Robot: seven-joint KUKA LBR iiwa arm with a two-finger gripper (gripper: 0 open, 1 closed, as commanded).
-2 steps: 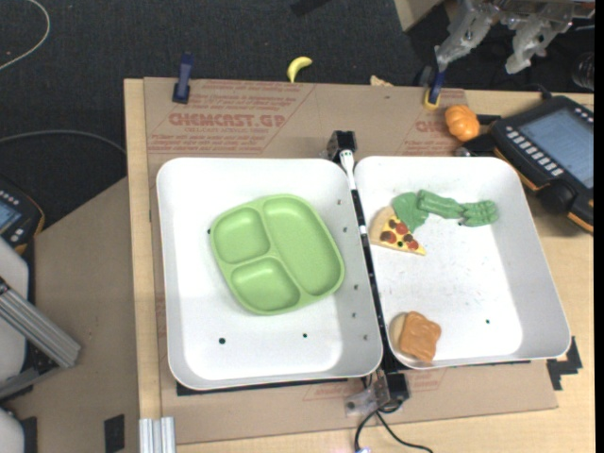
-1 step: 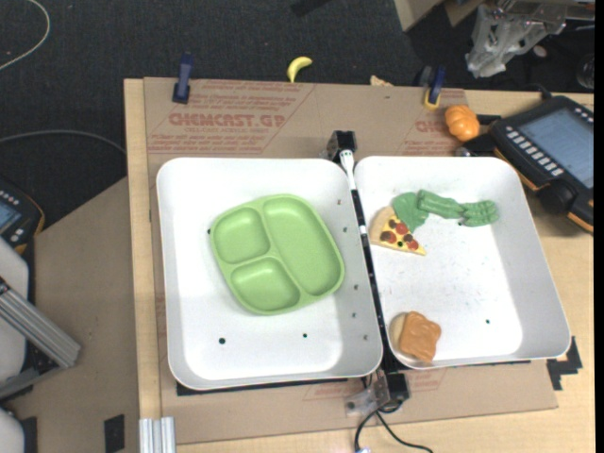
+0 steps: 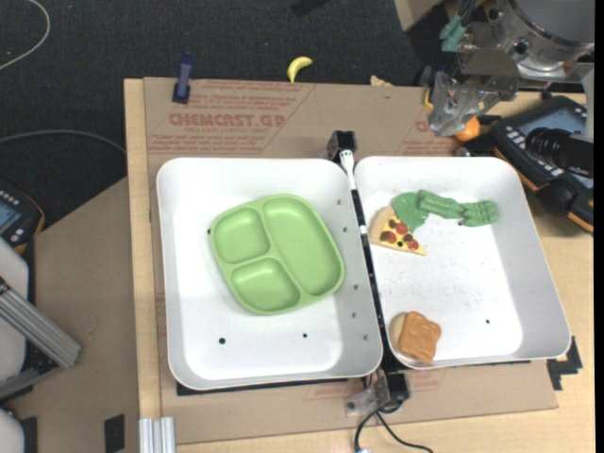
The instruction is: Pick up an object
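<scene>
The right bin (image 3: 528, 281) holds three items. A green toy vegetable (image 3: 444, 208) lies near its far side. A pizza slice (image 3: 396, 230) with red dots rests beside it to the left. A brown bread piece (image 3: 416, 336) sits at the near rim. My gripper (image 3: 454, 109) hangs high above the far edge of the right bin, beyond the green toy, with nothing seen between its fingers.
The left bin (image 3: 189, 328) carries a green divided plate (image 3: 275, 252). A black clip (image 3: 342, 144) joins the bins at the far side. A yellow banana toy (image 3: 299, 66) and a blue clamp (image 3: 183, 78) lie beyond the cardboard. Black equipment (image 3: 557, 154) sits at right.
</scene>
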